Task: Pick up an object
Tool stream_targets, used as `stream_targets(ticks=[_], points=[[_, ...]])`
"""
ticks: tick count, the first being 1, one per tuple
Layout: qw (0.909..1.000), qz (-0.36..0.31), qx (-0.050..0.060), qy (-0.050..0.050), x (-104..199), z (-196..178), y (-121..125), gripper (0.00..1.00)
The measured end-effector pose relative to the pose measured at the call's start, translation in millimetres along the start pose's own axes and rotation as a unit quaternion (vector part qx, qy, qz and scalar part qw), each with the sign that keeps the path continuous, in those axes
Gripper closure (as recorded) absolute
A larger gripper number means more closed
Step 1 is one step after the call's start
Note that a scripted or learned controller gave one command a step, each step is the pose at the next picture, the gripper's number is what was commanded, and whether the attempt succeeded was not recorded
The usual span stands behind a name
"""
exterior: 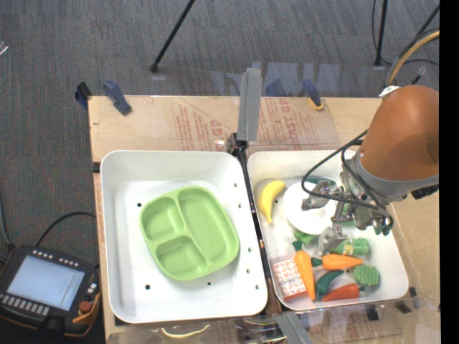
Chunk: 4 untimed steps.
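Grey two-finger gripper (pixel 336 236) hangs low over crowded toy food in the right white bin (pixel 399 260); its jaw state is unreadable, and tightly packed orange carrots (pixel 305 272) could slip or jam.

We see the arm (pixel 401 138) cut off at frame right and covering part of the white plate (pixel 305 210). Gripper (pixel 337 239) fingers unresolved among toy vegetables. Teach pendant (pixel 46 289) clipped by left edge.

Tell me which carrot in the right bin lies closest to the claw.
The upper carrot, lying crosswise just below the claw. The other carrot runs lengthwise farther left, beside the red-and-white box.
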State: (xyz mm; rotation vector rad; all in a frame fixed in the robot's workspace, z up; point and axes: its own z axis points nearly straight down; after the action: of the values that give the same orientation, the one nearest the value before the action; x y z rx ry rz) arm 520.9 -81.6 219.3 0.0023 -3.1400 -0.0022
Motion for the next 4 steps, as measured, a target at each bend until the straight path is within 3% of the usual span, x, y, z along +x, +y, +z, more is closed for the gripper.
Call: stream_targets(ticks=[1, 2, 3, 4], points=[[0.9992, -0.041, 0.000, -0.002, 19, 121, -18, 0.00], [0.9990, -0.044, 0.000, -0.001, 19, 112, -16, 1.00], [0.9951, 0.099, 0.000, -0.001, -15, 132, -4, 1.00], [0.9951, 0.099, 0.000, -0.001, -15, 132, -3, 0.00]])
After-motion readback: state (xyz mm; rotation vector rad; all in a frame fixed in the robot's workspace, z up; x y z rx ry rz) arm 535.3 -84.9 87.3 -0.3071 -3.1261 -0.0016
